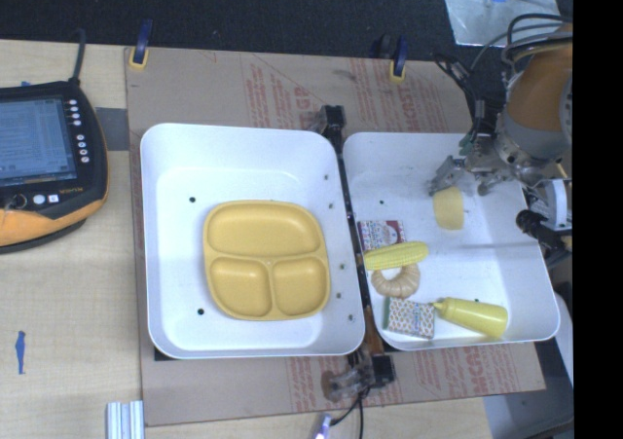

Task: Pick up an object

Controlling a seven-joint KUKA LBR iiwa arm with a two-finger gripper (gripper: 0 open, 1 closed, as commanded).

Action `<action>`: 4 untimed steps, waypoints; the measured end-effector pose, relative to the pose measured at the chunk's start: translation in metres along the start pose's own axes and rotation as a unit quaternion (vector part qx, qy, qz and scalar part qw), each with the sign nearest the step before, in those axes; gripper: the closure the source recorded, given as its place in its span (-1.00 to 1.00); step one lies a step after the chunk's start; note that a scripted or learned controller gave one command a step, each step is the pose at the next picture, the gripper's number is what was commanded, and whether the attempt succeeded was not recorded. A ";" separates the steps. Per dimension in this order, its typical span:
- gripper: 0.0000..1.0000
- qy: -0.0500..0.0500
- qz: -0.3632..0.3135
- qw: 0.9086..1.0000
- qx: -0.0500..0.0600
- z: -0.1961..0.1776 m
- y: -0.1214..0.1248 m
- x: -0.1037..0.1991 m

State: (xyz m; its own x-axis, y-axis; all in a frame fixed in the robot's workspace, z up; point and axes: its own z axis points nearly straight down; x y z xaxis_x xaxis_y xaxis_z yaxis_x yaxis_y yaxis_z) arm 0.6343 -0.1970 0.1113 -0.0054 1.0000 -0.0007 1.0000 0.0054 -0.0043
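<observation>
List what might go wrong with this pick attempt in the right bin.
1. The hand sits beside the pale yellow block, not around it, so a close here may grab nothing.
2. The block lies near the right bin's far wall, so the hand may clip it.
3. The corn cob, ring-shaped biscuit, packet and mustard bottle crowd together, so grabbing one may nudge another.

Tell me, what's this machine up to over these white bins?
A robot arm reaches in from the right, its gripper low over the right bin, next to a pale yellow block. Corn, a pretzel, a mustard bottle and two small packets lie nearer the front. The left bin holds a yellow divided plate.
</observation>
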 end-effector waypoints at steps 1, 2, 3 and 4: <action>-1.00 0.000 0.000 1.000 0.000 0.019 -0.010 -0.003; -1.00 0.000 0.000 1.000 0.001 0.019 -0.013 -0.002; -1.00 0.000 0.000 1.000 0.001 0.019 -0.022 -0.015; -1.00 -0.001 -0.001 1.000 -0.001 0.019 -0.007 0.022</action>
State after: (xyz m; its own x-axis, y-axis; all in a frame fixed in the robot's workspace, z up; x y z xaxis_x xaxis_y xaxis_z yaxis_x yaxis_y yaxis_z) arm 0.6268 -0.1747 0.0922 -0.0071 1.0000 -0.0017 1.0000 0.0071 -0.0024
